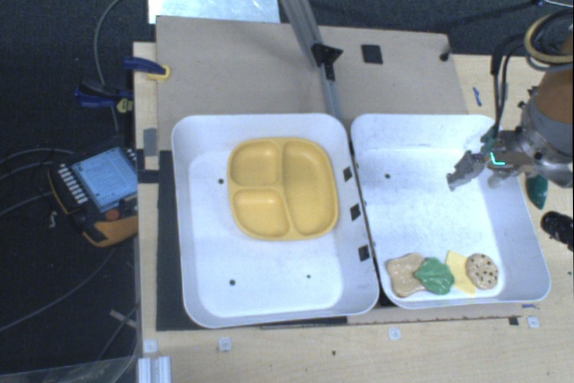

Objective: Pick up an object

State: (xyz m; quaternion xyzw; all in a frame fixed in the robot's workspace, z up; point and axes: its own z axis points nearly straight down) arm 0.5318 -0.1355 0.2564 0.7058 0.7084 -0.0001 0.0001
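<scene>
Two bins: shallow white trays side by side on a brown board — the left bin [202,282] and the right bin [421,220] touch along their inner edges.
Left bin contents: a yellow divided plate [282,189] with three compartments, lying flat in the far half of the bin, slightly right of its middle.
Right bin contents: four small items crowded in the near right corner, touching or overlapping in a row.
Row, left to right: a tan toast-shaped piece [404,274], a green leafy piece [435,275], a yellow wedge [458,269], a round cookie [482,270] with dark specks.
Green piece: lies partly over the toast piece and the yellow wedge.
Arm: grey with an orange band [550,38], reaching in from the right over the far right part of the right bin.
Gripper [466,170]: dark, pointing left and down over the bin's right side, well apart from the four items — far of them, nothing seen between its fingers.
Fingers: too dark and small to say whether they are apart or together; I cannot tell.
Around the bench: a handheld controller [94,184] with a blue screen lies to the left on dark floor, and a grey pole [296,4] slants across the far side.
</scene>
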